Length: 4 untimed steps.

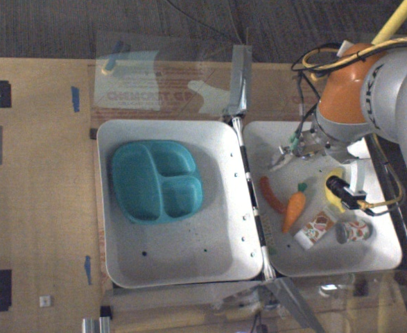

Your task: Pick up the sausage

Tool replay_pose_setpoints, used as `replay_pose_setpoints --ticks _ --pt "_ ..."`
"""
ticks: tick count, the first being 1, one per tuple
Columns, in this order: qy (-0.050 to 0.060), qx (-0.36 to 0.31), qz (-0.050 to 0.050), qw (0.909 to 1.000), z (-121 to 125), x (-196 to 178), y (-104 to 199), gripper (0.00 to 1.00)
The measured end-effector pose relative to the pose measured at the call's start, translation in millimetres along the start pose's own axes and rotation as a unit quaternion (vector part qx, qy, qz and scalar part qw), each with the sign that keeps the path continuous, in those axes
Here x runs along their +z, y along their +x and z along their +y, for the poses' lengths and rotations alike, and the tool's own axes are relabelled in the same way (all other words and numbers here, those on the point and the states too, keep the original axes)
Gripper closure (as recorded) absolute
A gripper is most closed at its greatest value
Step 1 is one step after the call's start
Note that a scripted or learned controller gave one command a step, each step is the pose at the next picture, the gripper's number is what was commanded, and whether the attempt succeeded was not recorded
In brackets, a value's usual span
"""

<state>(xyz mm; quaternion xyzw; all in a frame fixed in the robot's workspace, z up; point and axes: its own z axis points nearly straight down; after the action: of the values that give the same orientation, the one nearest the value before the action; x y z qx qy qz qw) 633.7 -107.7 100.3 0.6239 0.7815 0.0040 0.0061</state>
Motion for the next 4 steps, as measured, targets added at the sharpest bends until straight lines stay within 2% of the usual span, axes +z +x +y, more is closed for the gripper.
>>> replay_pose_setpoints --ticks 1,2,3,4 --pt "0.003 -0.022 0.001 0.9998 -24 11 13 0.00" --pt "0.003 0.055 0.001 0.9985 -61 10 22 0.00" --pt "0.004 0.103 0.002 0.9947 -146 9 47 0.00" --pt "0.007 0.178 0.001 0.9840 -140 -95 70 0.00"
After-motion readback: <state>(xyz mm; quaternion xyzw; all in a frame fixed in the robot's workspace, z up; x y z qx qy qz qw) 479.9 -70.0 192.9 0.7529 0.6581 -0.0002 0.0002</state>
